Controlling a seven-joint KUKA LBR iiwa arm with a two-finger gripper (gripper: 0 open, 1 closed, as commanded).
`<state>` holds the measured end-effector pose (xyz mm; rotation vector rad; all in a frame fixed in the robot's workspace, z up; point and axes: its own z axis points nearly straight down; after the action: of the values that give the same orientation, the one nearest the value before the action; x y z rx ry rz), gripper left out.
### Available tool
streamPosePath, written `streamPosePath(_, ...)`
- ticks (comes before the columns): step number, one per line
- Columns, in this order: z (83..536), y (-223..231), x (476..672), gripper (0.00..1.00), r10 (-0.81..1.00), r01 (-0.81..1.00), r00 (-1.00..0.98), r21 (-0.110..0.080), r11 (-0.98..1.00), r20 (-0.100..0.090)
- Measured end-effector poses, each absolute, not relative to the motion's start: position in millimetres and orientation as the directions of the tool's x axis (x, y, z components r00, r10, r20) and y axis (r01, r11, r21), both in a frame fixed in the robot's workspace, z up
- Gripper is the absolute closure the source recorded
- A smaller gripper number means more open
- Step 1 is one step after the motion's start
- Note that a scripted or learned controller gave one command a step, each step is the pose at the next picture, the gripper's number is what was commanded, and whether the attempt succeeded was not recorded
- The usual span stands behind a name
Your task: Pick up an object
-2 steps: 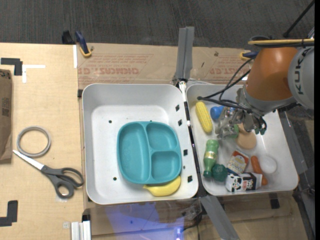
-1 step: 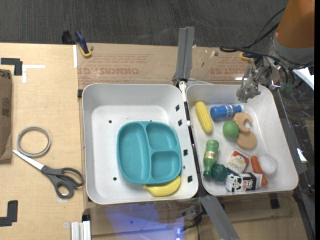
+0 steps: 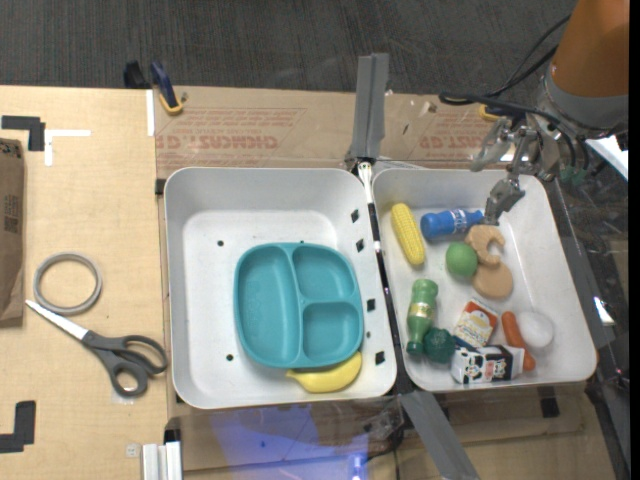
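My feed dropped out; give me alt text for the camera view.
The tool hovers over the right bin's far corner, near a blue bottle and corn cob. The left bin holds a teal divided plate and a banana.

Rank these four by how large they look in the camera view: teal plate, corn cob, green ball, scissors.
1. Teal plate, clearly the largest.
2. Scissors.
3. Corn cob.
4. Green ball, the smallest.
All lie at about the same level, so nearness to the camera hardly affects this order.

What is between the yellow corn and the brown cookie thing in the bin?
In the camera view, the blue bottle and green ball lie between the corn and the tan piece.
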<state>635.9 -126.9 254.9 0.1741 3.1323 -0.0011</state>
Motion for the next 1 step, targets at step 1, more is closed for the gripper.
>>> streamPosePath(1, 93.2, -138.7, 643.4, 0.0, 0.18, 0.18, -0.984, 0.0, 0.984, -0.006)
